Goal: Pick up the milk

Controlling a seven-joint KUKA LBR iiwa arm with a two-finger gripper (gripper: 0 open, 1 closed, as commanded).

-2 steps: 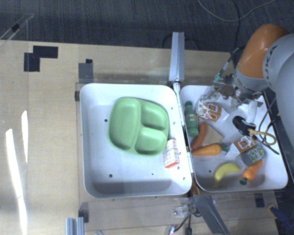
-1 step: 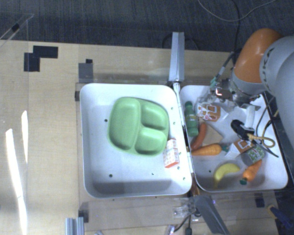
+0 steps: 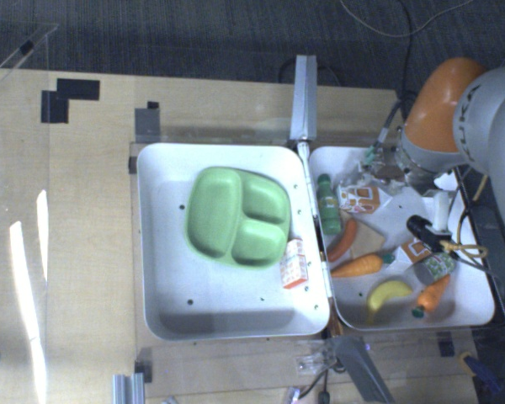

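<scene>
A small white carton with red print, the milk point(image 3: 294, 266), lies in the left bin point(image 3: 164, 310) against its right wall, just below the green tray's corner. The gripper point(image 3: 377, 172) hangs over the back of the right bin point(image 3: 480, 314), well up and to the right of the milk, close above a white-and-orange carton point(image 3: 359, 198). Nothing shows in its grasp.
A green divided tray point(image 3: 237, 215) fills the middle of the left bin. The right bin holds a green bottle point(image 3: 326, 202), a red chili point(image 3: 342, 238), a carrot point(image 3: 358, 265), a banana point(image 3: 388, 294), a second carrot point(image 3: 433, 295) and another small carton point(image 3: 417, 249).
</scene>
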